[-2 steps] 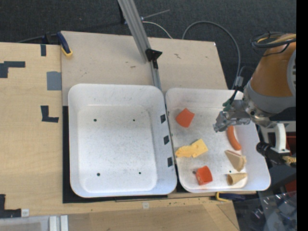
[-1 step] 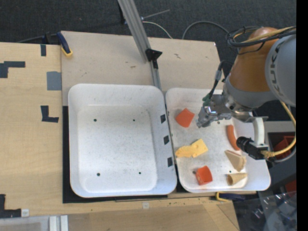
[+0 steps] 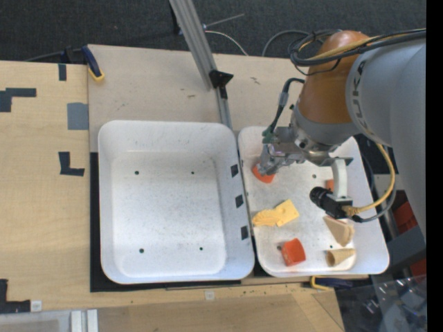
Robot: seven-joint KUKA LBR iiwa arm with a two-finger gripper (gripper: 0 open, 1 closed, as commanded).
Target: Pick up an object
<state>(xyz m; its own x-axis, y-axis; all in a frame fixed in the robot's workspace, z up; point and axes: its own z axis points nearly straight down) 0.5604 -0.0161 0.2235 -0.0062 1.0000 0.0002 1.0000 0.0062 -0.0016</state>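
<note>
Orange piece [image 3: 264, 174] under my gripper [image 3: 268, 164], still in right bin [image 3: 367, 254]; grip state unclear, lift remains.

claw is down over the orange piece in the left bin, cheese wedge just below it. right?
Not quite: the camera view shows the claw down over the orange piece in the right bin, not the left bin. The rest holds: the yellow cheese wedge lies just below it in that same bin.
</note>
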